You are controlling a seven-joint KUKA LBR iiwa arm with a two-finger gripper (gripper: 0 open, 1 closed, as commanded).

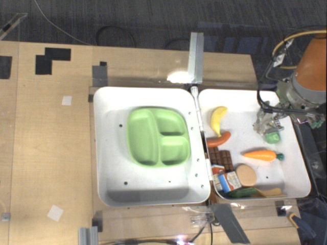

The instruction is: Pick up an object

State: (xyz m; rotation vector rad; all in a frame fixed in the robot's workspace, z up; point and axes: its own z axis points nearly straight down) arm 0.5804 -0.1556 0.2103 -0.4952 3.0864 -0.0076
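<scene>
- Nearest, along the right bin (301, 190) front: carton, cookie, chocolate; carrot (261, 155) just behind, lying clear.
- Farther back: gripper (269, 125) directly over small green item (273, 136); grip state impossible to tell.
- Best done by descending straight, centring on green item, away from wall.

Divided tray (157, 138) in left bin (110, 152), banana (218, 119), sausage (218, 139), carrot (261, 155) in right bin (296, 180)

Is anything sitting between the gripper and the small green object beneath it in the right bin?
Nothing visible does. The gripper hangs directly over the small green object near the right bin's far right side. The carrot lies nearer the camera, apart from both.
</scene>
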